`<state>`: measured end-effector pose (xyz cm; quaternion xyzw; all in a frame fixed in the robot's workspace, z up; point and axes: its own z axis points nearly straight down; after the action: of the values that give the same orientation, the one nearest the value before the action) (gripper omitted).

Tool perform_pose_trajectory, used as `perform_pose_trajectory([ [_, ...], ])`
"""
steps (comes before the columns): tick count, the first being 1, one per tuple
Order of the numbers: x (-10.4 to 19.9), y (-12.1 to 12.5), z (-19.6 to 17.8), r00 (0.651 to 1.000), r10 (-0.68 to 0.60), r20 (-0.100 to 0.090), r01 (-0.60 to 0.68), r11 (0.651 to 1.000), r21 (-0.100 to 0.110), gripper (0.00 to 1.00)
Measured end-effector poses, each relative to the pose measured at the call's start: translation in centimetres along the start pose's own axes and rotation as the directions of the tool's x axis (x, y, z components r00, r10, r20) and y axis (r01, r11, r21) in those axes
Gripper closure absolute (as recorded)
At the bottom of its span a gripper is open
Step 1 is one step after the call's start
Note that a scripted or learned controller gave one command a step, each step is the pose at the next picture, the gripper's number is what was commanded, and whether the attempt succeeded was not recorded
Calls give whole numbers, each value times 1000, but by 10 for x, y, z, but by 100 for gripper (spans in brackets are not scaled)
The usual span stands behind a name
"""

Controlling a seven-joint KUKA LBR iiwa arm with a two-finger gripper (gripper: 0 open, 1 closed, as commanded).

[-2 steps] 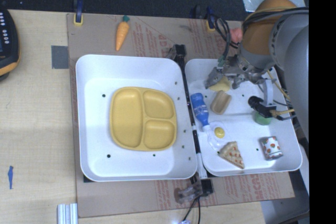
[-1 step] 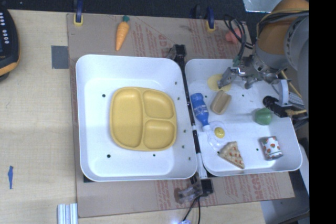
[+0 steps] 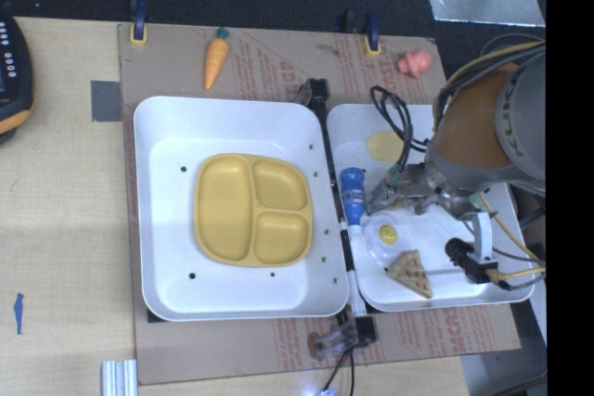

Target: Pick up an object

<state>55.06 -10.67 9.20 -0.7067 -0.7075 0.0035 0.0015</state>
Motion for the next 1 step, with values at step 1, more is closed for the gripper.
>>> perform_pose_trajectory([
  [1,-4,-71,1,1000,-1,-4,1,1000,2,0],
])
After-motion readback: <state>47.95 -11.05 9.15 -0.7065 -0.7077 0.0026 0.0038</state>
